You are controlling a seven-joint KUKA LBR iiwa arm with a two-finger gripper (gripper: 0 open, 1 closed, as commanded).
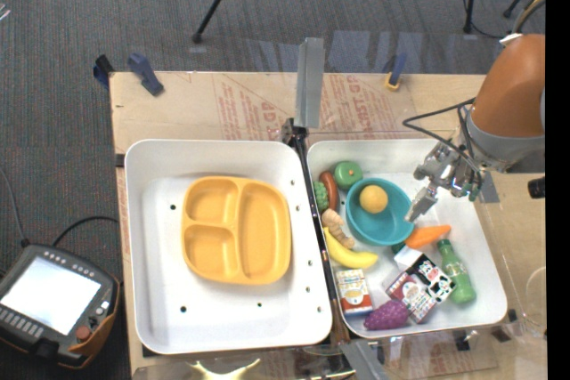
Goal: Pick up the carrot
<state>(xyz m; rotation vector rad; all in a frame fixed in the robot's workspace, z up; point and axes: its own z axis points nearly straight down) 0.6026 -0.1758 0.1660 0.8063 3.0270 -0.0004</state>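
The carrot (428,236) is a short orange wedge lying in the right bin (485,236), just right of the teal bowl (378,211). My gripper (422,202) hangs over the bin's upper right part, its fingers pointing down-left. The fingertips are just above the carrot's left end and beside the bowl's right rim. Nothing is seen between the fingers.
The teal bowl holds a yellow ball (374,198). Around it lie a green apple (346,173), a hotdog (329,189), a banana (348,250), a green bottle (455,271), a small carton (421,286), purple grapes (389,315) and a juice box (354,291). A yellow divided plate (237,229) sits in the left bin (151,191).
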